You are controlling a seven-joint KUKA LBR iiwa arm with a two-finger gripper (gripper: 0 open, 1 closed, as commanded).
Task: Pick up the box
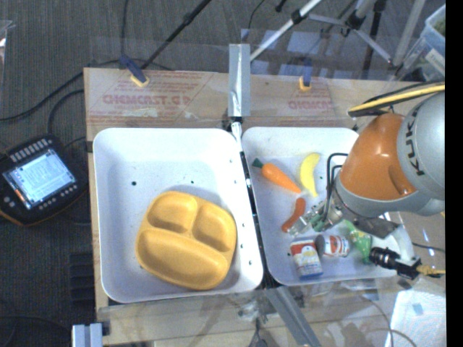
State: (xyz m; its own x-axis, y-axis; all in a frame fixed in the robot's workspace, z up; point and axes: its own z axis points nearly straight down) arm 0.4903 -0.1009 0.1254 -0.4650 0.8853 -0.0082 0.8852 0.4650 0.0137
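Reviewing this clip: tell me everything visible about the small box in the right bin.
The box is small and rectangular, cardboard-looking, with a red and white upper face and a blue lower end. It lies flat on the floor of the right bin near the front wall, long side running front to back. A red and white can lies against its right side. The gripper hangs just behind it, not on it.

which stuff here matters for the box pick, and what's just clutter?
Job:
- box, lying in the right bin, near its front edge
- hand, low in that bin, just behind the box

Clutter:
- carrot
- banana
- red sausage
- small can
- yellow tray in the left bin
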